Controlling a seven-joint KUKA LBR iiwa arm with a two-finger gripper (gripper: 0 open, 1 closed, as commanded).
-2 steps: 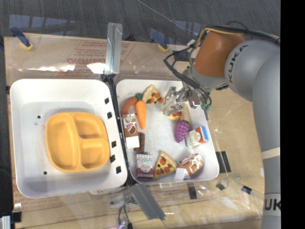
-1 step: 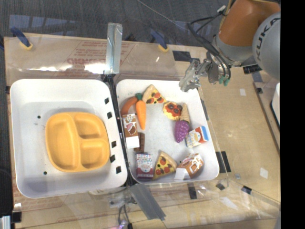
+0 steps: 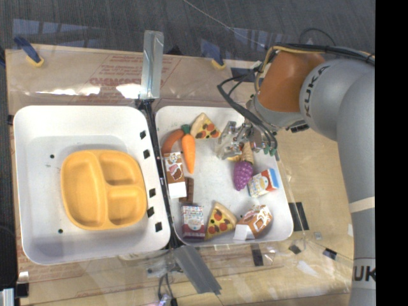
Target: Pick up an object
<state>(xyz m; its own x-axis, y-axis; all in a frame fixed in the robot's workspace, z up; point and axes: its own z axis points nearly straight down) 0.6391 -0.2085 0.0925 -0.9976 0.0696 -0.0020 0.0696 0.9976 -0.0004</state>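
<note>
Your big grey arm [image 3: 338,113] reaches in over the right bin [image 3: 280,225], and its fingers [image 3: 237,140] hang low near the far edge of that bin. I cannot tell how wide they are spread, or if they hold anything; the metal parts there are too jumbled to read. So I would say the pick is not done yet.

The left bin [image 3: 38,126] holds a yellow tray with three parts [image 3: 102,187]. It takes up the middle of that bin.

In the right bin, the toy closest to your fingers is the purple grapes [image 3: 242,173], just under them toward the near edge. A small cone-shaped toy sits right at the fingers, and I cannot make out what it is. The grapes look like the likely thing to grab. Their long side runs from the far edge to the near edge, a bit tilted.

The carrot [image 3: 189,152] lies by the bin's left edge, thin tip toward the near edge. Pizza slices [image 3: 221,219] and small boxes sit along the near edge.
</note>
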